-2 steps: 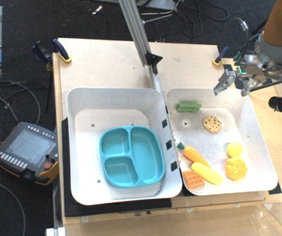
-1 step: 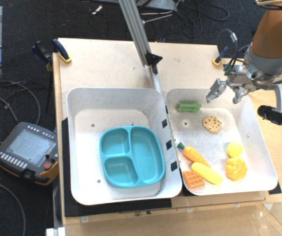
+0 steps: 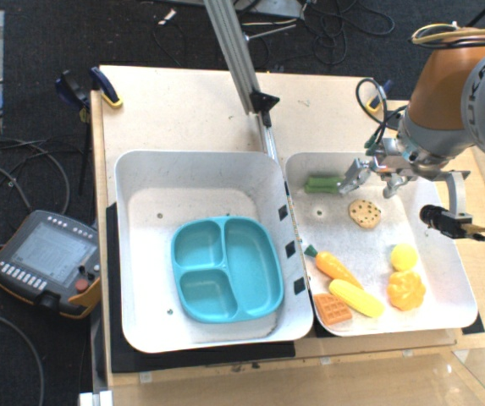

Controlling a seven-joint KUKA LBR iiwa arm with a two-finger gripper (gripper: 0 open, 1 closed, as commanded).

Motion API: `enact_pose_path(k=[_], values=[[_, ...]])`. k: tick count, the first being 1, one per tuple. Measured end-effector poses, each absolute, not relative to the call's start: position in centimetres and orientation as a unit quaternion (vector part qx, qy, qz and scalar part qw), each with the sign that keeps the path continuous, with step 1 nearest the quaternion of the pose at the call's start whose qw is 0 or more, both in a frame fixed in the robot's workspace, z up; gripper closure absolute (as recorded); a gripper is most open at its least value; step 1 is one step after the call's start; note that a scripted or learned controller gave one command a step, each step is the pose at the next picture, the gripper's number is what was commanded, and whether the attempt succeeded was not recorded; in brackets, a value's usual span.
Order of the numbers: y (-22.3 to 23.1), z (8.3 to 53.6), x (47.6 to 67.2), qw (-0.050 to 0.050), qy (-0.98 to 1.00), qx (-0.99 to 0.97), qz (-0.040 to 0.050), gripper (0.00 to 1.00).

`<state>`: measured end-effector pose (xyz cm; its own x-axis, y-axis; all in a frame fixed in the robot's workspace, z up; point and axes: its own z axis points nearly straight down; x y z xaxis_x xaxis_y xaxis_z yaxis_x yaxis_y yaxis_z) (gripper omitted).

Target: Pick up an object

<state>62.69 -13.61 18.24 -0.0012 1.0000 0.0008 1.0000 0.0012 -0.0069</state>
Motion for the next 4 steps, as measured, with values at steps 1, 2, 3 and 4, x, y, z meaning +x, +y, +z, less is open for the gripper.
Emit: enact_pose_path(k=[1,2,3,4], values=[[-13.0,11.9,62.8,0.003,-0.708,-0.706,0.0021,0.0],[-13.1,13.4,63.0,-0.001,-0.707,-0.707,-0.0006,1.0],[-14.0,18.9,62.6,-0.003,-0.707,-0.707,-0.0017,1.0],[-13.9,20.8,62.7,-0.002,-0.708,-0.706,-0.001,1.0]])
